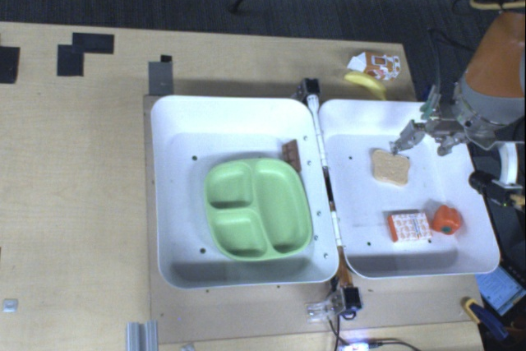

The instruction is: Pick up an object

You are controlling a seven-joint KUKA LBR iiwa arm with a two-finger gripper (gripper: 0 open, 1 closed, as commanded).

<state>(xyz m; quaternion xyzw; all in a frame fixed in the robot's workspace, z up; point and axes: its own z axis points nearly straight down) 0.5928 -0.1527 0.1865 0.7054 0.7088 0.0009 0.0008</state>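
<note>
A: Where does the arm stand?

B: The arm (493, 70) reaches in from the right, and its jaws (423, 136) hang over the right bin (353, 115), spread apart with nothing between them. One finger (404, 142) slants down toward the tan bread slice (390, 168), which lies flat on the bin floor just below and left of the tips. That looks like an approach for a pick, the spread leaving room to straddle the slice.

A: Which way does the slice run?

B: It is nearly square, so its long axis is faint; the rounded top seems to point toward the far side of the bin, slightly tilted.

A: What else lies in there?

B: A red-and-white patterned block (409, 227) near the front wall, and an orange toy (446, 220) just beside it on the right, touching or nearly so. Both sit well apart from the slice, so they should not hinder a grasp.

A: And the left bin (177, 177)?

B: It holds a green divided tray (257, 208), with a small brown piece (290, 152) at its far right edge. On the desk (74, 201) behind the bins lies a yellow banana (366, 80) by a small packet (380, 64).
</note>
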